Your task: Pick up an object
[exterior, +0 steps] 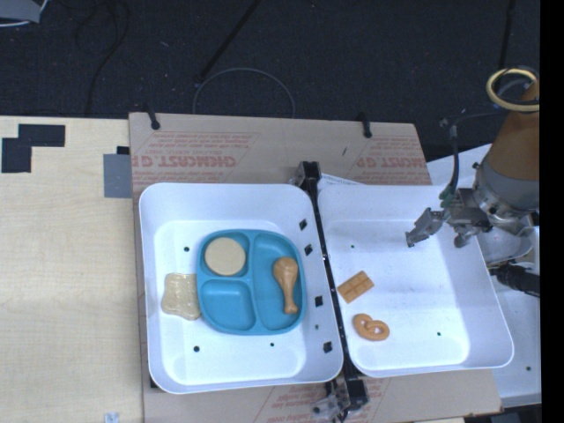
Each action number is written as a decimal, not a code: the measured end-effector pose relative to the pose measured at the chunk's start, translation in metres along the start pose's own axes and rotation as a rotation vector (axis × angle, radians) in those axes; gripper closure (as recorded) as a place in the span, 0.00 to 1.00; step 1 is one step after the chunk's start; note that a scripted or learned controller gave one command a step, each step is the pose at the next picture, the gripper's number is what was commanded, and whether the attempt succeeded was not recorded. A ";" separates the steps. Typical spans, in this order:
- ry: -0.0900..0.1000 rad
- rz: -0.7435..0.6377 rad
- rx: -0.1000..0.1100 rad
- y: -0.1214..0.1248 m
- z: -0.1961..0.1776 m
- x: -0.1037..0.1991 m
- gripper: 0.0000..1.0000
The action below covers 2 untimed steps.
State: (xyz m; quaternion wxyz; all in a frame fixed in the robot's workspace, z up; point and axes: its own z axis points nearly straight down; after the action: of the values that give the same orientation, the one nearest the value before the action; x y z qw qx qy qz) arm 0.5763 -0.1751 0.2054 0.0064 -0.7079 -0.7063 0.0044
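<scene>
The pickable objects were spread across both bins, and none sat between the gripper's fingers. Working from the left, the left bin (167, 203) held a pale slice of toy bread (181, 295) lying flat on the bin floor and touching the left edge of a blue divided tray (231, 304). The tray's upper-left compartment held a round tan biscuit (225, 256), and its right compartment held a toy drumstick (286, 282) lying lengthwise; the lower-left compartment had nothing in it. The tray walls would likely hinder a slanted approach to those two items. A black divider (319, 263) clamped the adjoining bin rims together. In the right bin (480, 342), a brown waffle-like cracker (355, 285) lay flat near the divider, with a pretzel (371, 328) just beside it toward the front; both sat on open floor, apart from each other, so they appeared the easier targets. The gripper (445, 225) hung over the upper-right part of this bin, well apart from both items, its two fingers spread and carrying nothing, a posture consistent with an approach not yet begun. The bins rested on a cardboard sheet (273, 152) printed with reversed lettering, laid on a light wooden bench (62, 271). Behind the bench lay dark carpet (352, 33) crossed by loose cables.
</scene>
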 end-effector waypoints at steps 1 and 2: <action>-0.002 -0.002 -0.012 0.003 -0.008 0.000 0.00; -0.002 -0.002 -0.009 0.006 0.043 -0.009 0.00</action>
State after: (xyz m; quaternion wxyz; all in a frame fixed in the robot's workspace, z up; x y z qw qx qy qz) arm 0.5819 -0.1838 0.1621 0.0026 -0.7072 -0.7070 0.0018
